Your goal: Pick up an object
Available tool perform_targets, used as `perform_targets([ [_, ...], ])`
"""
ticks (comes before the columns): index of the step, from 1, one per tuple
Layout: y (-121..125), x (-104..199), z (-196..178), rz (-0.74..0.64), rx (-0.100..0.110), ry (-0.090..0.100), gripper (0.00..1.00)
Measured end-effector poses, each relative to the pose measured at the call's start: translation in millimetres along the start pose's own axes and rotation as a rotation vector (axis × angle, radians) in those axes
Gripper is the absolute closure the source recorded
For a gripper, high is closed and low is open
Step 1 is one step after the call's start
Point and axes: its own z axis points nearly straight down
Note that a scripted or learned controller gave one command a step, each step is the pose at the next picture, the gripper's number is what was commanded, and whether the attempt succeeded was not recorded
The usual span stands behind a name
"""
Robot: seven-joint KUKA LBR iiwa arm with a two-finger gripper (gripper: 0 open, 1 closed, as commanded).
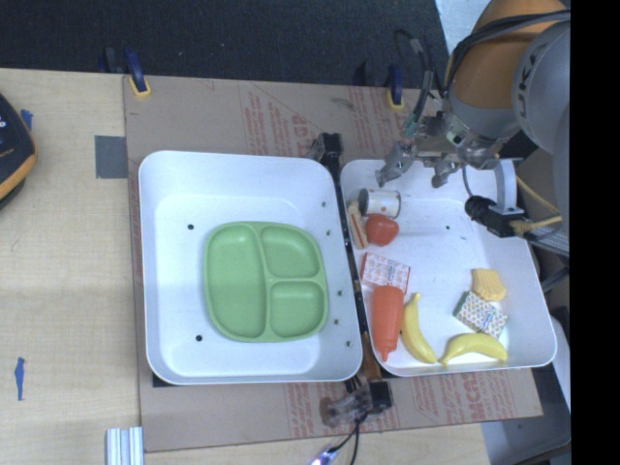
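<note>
The hand (pixel 418 166) is hanging open and holding nothing, over the right bin's (pixel 528 289) far edge. The little can (pixel 380 202) is lying sideways just below it.

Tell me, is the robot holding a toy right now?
No. The gripper hovers over the right bin's far edge, jaws spread, nothing between them.
</note>
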Motion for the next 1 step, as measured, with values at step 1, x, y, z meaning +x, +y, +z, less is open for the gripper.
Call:
perform_targets([
  [1, -0.1, 24.3, -0.1, -0.001, 0.002, 0.0, 0.0],
])
